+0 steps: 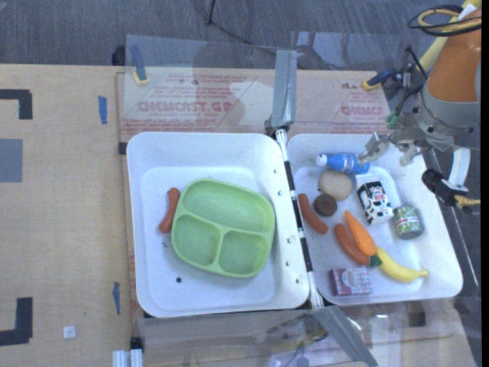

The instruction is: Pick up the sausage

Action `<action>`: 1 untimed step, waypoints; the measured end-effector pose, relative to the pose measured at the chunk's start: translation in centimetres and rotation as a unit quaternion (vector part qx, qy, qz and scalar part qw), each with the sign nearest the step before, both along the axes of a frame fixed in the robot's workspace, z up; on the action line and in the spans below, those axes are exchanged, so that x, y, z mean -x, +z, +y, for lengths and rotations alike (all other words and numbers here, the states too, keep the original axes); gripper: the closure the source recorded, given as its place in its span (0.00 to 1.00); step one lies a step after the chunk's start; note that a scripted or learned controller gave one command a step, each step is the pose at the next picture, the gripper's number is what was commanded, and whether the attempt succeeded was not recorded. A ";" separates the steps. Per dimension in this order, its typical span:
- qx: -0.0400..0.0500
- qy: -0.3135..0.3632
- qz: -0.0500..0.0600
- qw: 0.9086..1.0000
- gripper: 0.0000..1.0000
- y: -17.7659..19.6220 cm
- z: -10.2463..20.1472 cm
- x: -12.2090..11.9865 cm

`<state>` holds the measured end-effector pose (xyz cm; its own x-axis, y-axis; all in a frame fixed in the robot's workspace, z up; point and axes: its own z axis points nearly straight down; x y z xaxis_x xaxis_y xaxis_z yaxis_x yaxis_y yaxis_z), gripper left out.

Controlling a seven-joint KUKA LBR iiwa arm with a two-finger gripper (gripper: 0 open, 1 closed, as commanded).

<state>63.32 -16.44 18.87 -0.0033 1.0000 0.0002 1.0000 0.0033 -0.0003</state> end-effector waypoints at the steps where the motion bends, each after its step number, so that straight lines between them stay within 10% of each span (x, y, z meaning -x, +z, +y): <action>1: 0.001 0.001 -0.002 1.000 1.00 1.1 0.1 -0.1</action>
<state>63.45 -16.38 19.98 -0.0057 1.0000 -0.0013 1.0000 0.0057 0.0033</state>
